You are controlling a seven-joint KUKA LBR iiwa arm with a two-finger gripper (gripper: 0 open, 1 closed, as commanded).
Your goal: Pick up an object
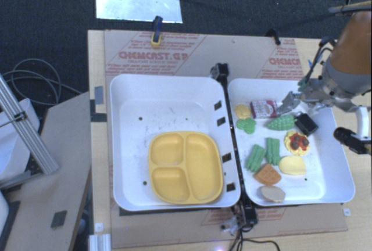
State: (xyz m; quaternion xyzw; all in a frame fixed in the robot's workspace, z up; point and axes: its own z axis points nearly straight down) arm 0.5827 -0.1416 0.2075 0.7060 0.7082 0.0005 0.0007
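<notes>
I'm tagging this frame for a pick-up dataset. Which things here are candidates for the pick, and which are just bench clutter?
For the job:
gripper, over the right bin
toy foods there: green corn cob, pizza slice, lemon, green pods, waffle piece, pink packet

Lying about:
yellow divided tray in the left bin
yellow clamp
cables

Red lettering reading "CHEMCAST GP" is showing on the brown paper-faced sheet point(174, 49) lying under the two white bins, printed at the upper left and repeating, partly cut off, at the upper right. No other text is reading clearly.
</notes>
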